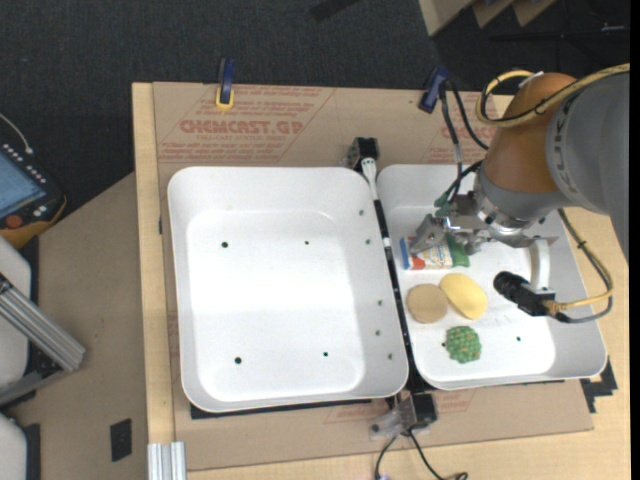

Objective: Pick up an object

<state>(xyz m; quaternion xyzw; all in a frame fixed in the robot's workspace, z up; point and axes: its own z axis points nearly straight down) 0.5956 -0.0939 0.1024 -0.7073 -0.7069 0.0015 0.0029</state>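
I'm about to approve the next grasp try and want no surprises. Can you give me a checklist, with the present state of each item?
1. Hand over the right white bin: ok.
2. Hand close above the red, white and green packet: ok.
3. Packet between the hand's grasping parts: cannot tell.
4. Round tan disc, pale yellow oval piece and green bumpy ball lie apart from the hand: ok.
5. Disc and yellow piece separated: not ok, they touch.
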